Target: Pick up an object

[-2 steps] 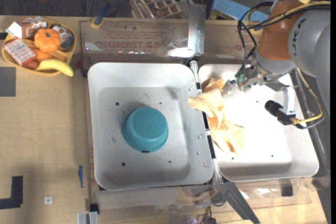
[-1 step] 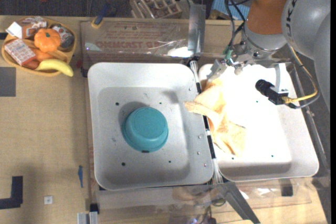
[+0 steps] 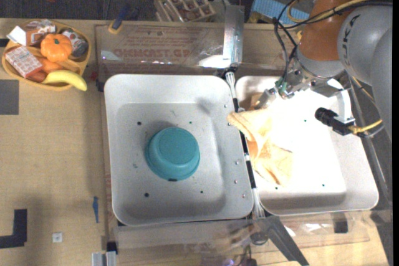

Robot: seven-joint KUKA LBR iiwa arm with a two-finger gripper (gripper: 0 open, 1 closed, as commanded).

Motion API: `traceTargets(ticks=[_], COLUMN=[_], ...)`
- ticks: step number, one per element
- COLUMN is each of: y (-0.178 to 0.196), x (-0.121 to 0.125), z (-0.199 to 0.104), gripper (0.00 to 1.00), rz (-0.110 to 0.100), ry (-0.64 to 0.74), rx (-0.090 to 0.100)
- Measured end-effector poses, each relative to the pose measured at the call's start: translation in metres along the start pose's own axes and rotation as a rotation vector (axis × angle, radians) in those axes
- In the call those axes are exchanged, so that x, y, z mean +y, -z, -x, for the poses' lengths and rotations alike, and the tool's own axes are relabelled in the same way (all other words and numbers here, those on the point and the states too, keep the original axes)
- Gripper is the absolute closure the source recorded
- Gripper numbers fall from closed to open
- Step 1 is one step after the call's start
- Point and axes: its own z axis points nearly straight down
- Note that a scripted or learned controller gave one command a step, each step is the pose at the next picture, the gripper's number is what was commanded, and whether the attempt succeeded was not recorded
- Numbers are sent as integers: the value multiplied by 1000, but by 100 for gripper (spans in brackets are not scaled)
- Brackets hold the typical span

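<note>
Wooden table (image 3: pixel 56 152) under me, cluttered floor and crates beyond its far edge. Two white bins sit side by side on it: the left bin (image 3: pixel 124 196) wide and mostly bare, the right bin (image 3: pixel 336 190) washed out by glare. My arm (image 3: pixel 368 34) comes in from the right, grey with the orange band (image 3: pixel 330 6) above the wrist, bent down over the far corner of the right bin. Largest candidate for picking: a teal bowl (image 3: pixel 174 153), upside down near the middle of the left bin, dome up and rim flat on the floor, which I judge leaves little edge to grip. Next, a yellowish cloth (image 3: pixel 265 143), crumpled along the near-left side of the right bin, one corner draped onto the divider between the bins; soft and bunched, so its folds should offer something to pinch. My tool (image 3: pixel 283 89) hangs low at the far-left part of the right bin, just beyond the cloth's upper edge; nothing visibly between its tips, and glare and blur keep me from telling whether it is spread or closed. Off at the table's far left corner, a small dish of toy fruit (image 3: pixel 47 59), pumpkin and banana among it, well apart from both bins and probably not in play. Nothing lifted yet; the cloth looks the likeliest target.
</note>
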Motion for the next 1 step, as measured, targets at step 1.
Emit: traceTargets(ticks=[1], y=[-21], x=[-37], z=[-24], gripper=[0], rz=[10], ry=[79], rx=[-5])
